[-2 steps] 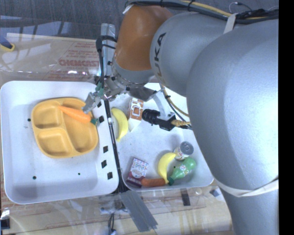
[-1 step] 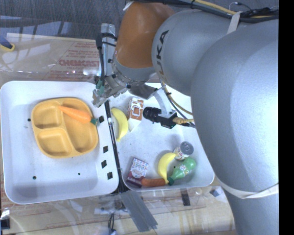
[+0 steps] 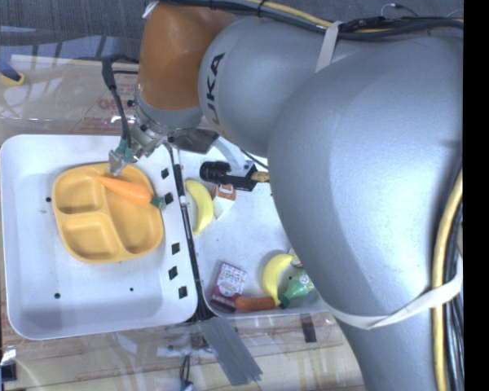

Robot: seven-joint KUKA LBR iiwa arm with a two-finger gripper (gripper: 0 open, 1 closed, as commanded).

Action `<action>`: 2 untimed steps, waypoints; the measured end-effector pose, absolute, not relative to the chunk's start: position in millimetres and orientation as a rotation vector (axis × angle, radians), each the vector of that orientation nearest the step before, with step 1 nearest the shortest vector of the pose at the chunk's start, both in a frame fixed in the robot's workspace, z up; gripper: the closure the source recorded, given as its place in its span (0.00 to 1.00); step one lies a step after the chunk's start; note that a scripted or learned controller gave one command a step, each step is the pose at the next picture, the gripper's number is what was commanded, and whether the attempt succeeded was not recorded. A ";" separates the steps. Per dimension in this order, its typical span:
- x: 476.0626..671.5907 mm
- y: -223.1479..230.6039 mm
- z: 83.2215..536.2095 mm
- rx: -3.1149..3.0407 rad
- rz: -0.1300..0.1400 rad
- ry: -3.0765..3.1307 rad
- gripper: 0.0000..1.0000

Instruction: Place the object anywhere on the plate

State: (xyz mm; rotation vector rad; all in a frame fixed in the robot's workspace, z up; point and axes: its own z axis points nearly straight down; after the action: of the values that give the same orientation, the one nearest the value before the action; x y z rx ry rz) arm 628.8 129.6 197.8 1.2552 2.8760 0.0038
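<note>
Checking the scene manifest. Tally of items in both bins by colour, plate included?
Yellow: 3 (plate, banana, round fruit)
Orange: 2 (carrot, stick)
Red-white: 1 (packet)
Green: 1 (item)
Total: 7. A small bit by the banana is too unclear to count.

Grey arm (image 3: 350, 137) reaches in from the right, its broad links foremost. Orange band (image 3: 171, 55) sits above the wrist. Gripper (image 3: 120, 160) points down and leftward at the arm's far end.
</note>
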 end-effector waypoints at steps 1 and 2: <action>563.7 175.2 165.2 0.937 -0.004 3.002 1.00; 589.7 218.3 181.6 0.584 0.002 3.083 1.00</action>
State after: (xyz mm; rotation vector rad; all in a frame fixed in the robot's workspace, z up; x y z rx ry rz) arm 589.7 218.3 181.6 0.5845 3.0834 0.0022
